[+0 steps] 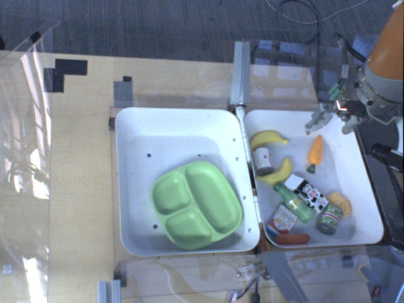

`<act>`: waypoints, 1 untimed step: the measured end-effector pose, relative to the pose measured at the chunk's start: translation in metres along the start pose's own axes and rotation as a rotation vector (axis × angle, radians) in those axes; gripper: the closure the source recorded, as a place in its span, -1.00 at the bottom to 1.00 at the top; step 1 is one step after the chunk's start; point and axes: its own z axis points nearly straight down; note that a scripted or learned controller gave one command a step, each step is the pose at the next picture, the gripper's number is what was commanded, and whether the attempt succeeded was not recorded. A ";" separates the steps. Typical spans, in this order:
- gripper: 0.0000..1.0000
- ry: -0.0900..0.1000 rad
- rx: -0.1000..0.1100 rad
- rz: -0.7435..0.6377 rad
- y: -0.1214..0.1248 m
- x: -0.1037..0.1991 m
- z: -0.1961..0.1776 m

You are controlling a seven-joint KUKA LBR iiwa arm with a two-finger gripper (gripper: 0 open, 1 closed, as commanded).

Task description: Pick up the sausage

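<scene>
1. The gripper (331,120) hangs spread open and holding nothing over the right bin's (366,169) far edge.
2. The sausage (292,238) lies well apart from it, toward 7 o'clock, at the bin's near rim beside a green bottle (293,202).

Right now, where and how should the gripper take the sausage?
Grip the sausage at mid-length, across its narrow width, coming straight down. It lies flat and lengthwise along the right bin's near wall, so close the fingers front to back. A carton sits just behind it, leaving little room. The gripper hangs over the bin's far end.
</scene>
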 end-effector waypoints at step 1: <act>-1.00 -0.001 -0.007 -0.175 -0.065 0.033 0.153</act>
